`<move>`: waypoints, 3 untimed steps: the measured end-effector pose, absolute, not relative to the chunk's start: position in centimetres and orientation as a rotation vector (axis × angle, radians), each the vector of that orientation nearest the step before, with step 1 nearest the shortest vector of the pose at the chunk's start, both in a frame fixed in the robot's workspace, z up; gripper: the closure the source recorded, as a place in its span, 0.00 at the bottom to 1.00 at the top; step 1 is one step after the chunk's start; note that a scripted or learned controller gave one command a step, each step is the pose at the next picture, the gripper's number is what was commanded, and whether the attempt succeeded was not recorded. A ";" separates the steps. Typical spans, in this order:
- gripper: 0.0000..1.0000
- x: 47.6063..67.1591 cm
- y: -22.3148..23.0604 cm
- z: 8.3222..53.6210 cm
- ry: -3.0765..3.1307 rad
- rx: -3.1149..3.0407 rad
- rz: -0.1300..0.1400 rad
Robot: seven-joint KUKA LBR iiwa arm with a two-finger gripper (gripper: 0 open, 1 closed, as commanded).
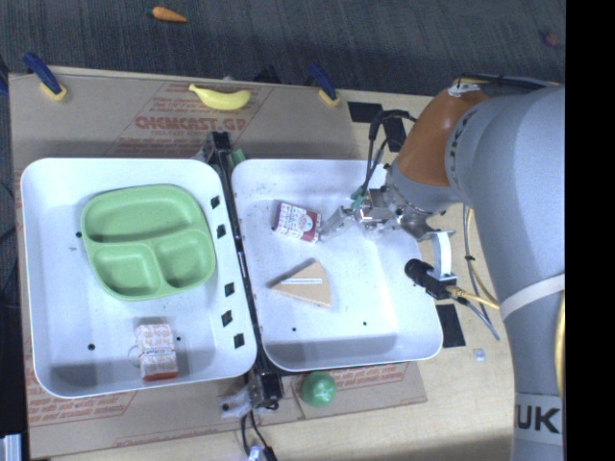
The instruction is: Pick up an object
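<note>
Arm (500, 190) comes in from the right, orange band above wrist, reaching over the right bin (384, 339). Gripper (338, 221) sits low in the upper middle of that bin, pointing left. Can't tell claw state: too small and blurred. Nothing visibly held.

Right bin contents: small red-and-white carton (295, 221) in upper left part, lying just left of the gripper tip, v. close, contact unclear. Tan wedge (306, 285) (sandwich-like triangle) near bin centre, below the carton and apart from it, also apart from gripper.

Left bin (38, 286): green tray (146, 240) w/ three compartments, takes up upper half of the bin. Small wrapped box (156, 350), red/white, sits below tray near the front wall, apart from tray.

Outside bins: banana (220, 95) on cardboard (115, 113) behind the bins, near the divide. Green ball (318, 388) on cardboard just in front of right bin's front edge. Blue clamps at the cardboard's back edge, one (45, 76) left, one (323, 82) right of banana. Small orange item (169, 13) on dark floor beyond the bench, top left. Black clip strip (233, 257) runs along the seam btw the two bins.
</note>
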State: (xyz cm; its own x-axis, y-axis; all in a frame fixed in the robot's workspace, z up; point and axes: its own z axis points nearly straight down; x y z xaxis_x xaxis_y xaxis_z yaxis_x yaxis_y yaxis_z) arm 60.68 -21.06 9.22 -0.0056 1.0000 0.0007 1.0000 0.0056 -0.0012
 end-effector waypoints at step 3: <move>1.00 59.0 -16.8 27.0 -2.230 -2.220 -0.002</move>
State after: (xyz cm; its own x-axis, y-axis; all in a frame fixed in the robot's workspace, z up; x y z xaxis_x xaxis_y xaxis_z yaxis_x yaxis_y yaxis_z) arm 59.01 -16.81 27.03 -0.0043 1.0000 -0.0027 1.0000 0.0043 0.0044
